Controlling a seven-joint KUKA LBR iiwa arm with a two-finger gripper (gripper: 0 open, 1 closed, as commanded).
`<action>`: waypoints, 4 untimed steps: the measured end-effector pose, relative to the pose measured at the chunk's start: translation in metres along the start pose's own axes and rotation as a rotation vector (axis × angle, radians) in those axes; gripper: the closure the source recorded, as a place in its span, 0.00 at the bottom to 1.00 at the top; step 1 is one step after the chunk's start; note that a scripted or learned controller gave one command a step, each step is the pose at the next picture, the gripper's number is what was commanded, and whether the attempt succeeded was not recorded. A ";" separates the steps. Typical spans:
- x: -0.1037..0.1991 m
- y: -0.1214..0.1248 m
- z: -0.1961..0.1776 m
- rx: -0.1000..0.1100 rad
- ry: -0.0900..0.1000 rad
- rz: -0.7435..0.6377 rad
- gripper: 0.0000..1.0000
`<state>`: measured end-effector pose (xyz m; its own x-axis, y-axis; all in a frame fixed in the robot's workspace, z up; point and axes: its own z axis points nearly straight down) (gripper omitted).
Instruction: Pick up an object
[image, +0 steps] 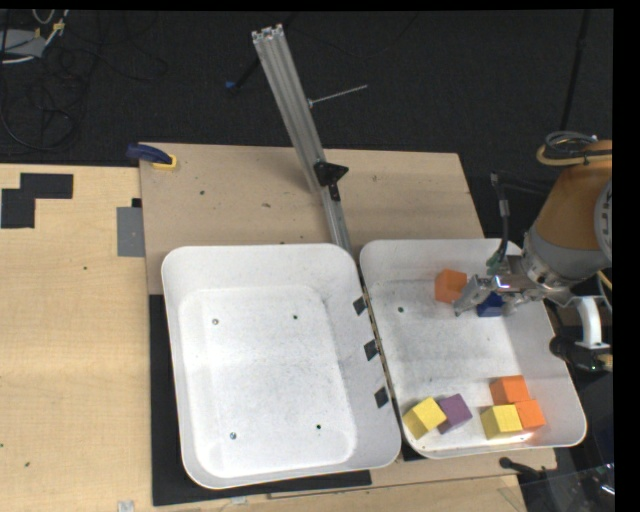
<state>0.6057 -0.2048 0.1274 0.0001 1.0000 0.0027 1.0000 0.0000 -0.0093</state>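
Surface (300, 190): pale wood, carries both bins side by side.
Left bin (190, 270): white, at 9 o'clock of the scene centre.
Right bin (440, 350): white, at 3 o'clock — all the blocks lie in it.
Arm (575, 215): grey with an orange band, reaching in from 3 o'clock over the right bin's far corner.
Fingers (482, 296): low over the bin floor at 1 o'clock of that bin; how far apart they stand cannot be told, and nothing shows clearly between them.
Orange block (450, 286): likely target, just beside the fingers at their 9 o'clock.
Blue block (491, 307): small, just under the fingers at their 5 o'clock, partly hidden.
Near cluster: yellow block (425, 415) touching purple block (455, 410) at 6 o'clock of the bin; second yellow block (502, 420) and two orange ones (518, 400) at 5 o'clock.
Risk: fingers sit between orange and blue — a close could nudge either aside or catch only an edge, so the lift comes up with nothing.
Risk 2: bin wall is near at 3 o'clock; a pushed block could jam against it.
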 end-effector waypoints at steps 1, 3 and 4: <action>0.001 0.001 0.038 -0.008 -0.002 0.001 0.00; 0.007 -0.001 -0.019 -0.011 -0.003 -0.001 1.00; 0.011 -0.001 -0.063 -0.012 -0.003 -0.002 1.00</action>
<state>0.6052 -0.1944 0.1903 -0.0015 1.0000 -0.0006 1.0000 0.0015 0.0026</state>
